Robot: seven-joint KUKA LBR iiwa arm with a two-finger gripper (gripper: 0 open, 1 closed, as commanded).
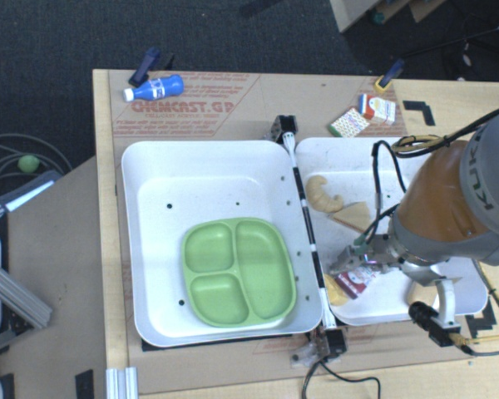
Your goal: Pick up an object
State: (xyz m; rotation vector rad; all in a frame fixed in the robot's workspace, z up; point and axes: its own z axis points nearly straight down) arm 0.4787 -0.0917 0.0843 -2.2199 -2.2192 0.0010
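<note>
Camera view, right bin [349, 150]: tool [355, 264], state cannot be told, hangs over a small red-and-white packet [352, 283] directly beneath. Packet judged light, soft, crinkly, slippery; best pinched across its narrow middle.

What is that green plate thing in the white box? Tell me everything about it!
The light green plastic divided tray is a rounded rectangle with three sections: two side by side at the far end and one wider one nearest the camera. It looks smooth and matte. It lies flat, turned slightly askew, on the floor of the left shallow white bin, toward the near right corner, with nothing in it.
</note>
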